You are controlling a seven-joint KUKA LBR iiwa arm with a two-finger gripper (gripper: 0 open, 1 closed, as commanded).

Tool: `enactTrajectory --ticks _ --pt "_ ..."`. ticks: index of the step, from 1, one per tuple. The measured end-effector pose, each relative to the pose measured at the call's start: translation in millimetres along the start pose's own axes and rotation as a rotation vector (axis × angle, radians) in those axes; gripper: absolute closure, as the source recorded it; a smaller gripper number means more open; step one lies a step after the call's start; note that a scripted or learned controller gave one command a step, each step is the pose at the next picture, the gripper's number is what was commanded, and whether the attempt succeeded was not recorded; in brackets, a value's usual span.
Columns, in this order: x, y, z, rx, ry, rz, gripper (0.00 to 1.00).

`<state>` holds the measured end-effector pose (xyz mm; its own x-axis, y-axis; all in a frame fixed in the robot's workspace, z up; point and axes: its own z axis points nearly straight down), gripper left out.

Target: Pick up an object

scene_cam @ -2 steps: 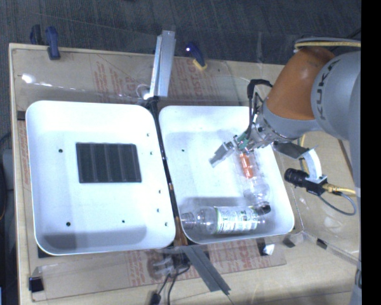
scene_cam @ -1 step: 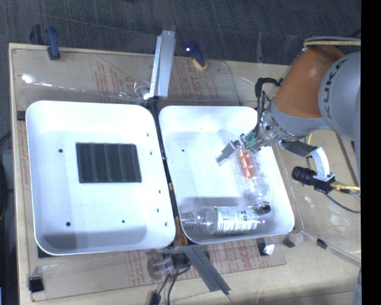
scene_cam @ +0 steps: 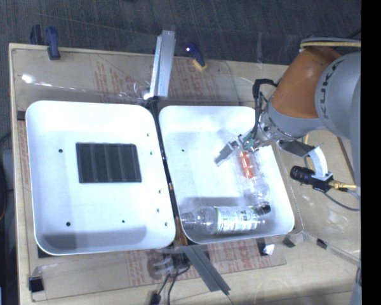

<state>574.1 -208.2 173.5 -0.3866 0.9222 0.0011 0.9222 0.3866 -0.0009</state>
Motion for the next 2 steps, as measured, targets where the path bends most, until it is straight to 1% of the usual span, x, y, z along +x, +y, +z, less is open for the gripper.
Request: enactTrajectory --ticks 1,2 --pt "-4.9 12.7 23.7 0.001 0.000 -0.040 0.00" --pt "-7.0 8.9 -12.1 0.000 -0.001 0.026 0.00"
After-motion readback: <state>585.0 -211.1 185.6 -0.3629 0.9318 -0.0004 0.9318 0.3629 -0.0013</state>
